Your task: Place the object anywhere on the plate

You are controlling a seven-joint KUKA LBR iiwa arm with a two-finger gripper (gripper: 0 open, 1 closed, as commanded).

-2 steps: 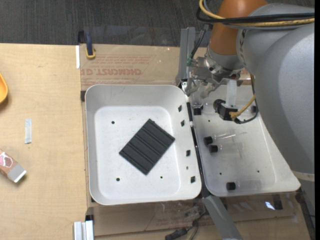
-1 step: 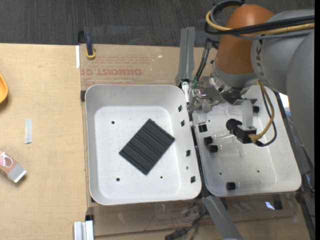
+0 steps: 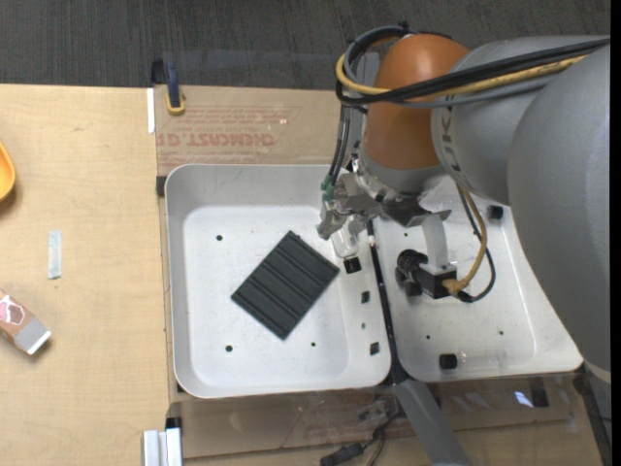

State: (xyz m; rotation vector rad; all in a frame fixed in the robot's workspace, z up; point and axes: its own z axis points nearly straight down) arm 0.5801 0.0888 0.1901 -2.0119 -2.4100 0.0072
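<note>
Dark grey ribbed rectangular plate lies flat, tilted diagonally, mid left white shallow bin. Gripper on the grey arm w/ orange band hangs over bin's right side, just beside plate's far-right corner. Claw state: cannot tell.

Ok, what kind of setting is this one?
Likely a robotics lab or test cell: a KUKA arm with its gripper over two white bins on a plywood bench, carpet behind. A dark ridged plate lies in the left bin.
</note>
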